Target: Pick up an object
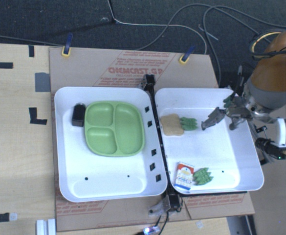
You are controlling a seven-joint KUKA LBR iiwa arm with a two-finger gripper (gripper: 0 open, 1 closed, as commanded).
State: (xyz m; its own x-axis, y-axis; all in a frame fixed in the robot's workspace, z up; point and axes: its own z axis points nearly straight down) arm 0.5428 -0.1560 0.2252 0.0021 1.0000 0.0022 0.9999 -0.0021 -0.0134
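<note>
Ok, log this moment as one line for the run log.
gripper: open, above right bin, holding nothing | nearest: tan piece, green toy | left bin: green divided plate, black block

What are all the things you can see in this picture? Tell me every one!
bins: two, white, side by side on the bench.
divided plate: one, light green, middle of the left bin.
small block: one, black, left bin, touching the plate's left edge.
flat tan piece: one, right bin, near the divider.
leafy toy: one, green, right beside the tan piece.
small packet: one, white and red, front of the right bin.
second leafy toy: one, green, beside the packet.
clamps: two, yellow, back edge of the cardboard.
cables: several, behind the bins.
arm: one, grey and orange, right side.
gripper: one, dark, over the right bin.
</note>
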